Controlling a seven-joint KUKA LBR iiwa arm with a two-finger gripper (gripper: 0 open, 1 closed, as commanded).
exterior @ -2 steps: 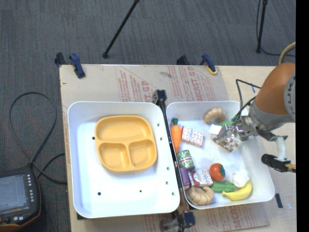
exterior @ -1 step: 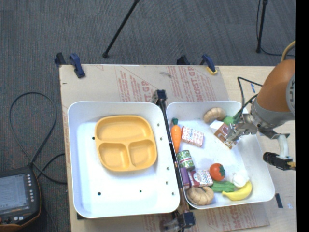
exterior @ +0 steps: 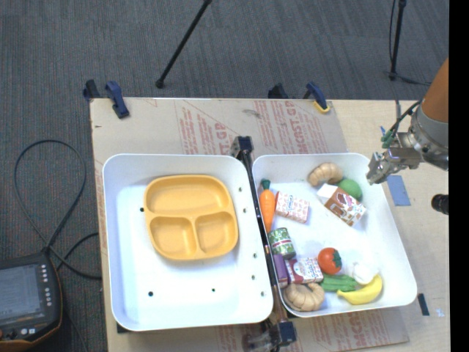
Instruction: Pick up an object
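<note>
Camera view: bench (exterior: pixel 183 123) carries two bins; right bin (exterior: pixel 388 233) holds the toy food. Gripper (exterior: pixel 382 169) hovers at its far right rim; finger state cannot be told. Nearest candidate, the juice carton (exterior: pixel 342 204), is best approached vertically, clear of the green fruit (exterior: pixel 351 188).

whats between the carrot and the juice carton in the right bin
In the camera view, a small pink-and-white box lies between the carrot and the juice carton, close beside the carrot.
</note>
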